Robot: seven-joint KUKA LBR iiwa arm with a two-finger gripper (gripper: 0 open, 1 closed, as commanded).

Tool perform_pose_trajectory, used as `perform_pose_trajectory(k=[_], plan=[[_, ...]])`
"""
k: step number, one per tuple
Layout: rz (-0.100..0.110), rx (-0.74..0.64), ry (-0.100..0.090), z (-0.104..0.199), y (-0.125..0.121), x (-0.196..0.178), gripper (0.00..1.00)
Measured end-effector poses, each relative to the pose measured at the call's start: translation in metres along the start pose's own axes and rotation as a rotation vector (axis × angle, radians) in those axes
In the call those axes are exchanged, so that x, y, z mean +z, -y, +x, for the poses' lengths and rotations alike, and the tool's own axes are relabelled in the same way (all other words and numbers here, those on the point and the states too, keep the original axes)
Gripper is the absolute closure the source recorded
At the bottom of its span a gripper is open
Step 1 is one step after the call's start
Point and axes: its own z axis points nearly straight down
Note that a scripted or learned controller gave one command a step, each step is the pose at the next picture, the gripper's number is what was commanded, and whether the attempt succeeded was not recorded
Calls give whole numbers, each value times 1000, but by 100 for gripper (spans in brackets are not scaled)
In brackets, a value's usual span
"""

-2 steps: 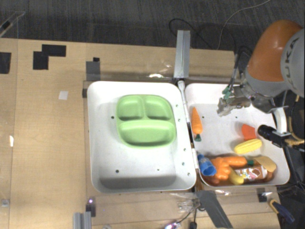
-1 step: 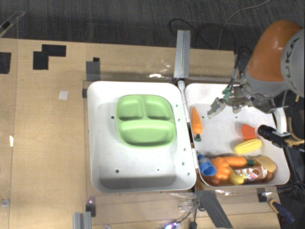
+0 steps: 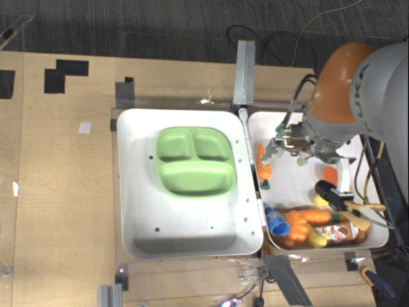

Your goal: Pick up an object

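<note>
Claw (image 3: 285, 151) over right bin (image 3: 281, 121), grip unclear, orange toy (image 3: 264, 169) just beside it

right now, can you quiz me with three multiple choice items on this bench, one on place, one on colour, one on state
1. Where does the divided plate lie?
A. left bin
B. right bin
C. on the bench outside the bins

2. What colour is that plate?
A. blue
B. green
C. red

3. How do the small objects in the right bin lie?
A. spread evenly
B. stacked in its far corner
C. mostly crowded along its near edge

Answers:
1 A, it sits mid-floor in the left bin.
2 B, pale green all over.
3 C, most cluster at the bottom edge.
</note>
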Motion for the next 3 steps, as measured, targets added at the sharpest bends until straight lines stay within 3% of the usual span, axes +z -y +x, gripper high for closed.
perform_pose_trajectory(k=[1,2,3], plan=[[-2,-67,1,-24,-25,-22,0],[-1,-14,0,18,-19,0,0],[-2,37,0,-8,-31,-1,0]])
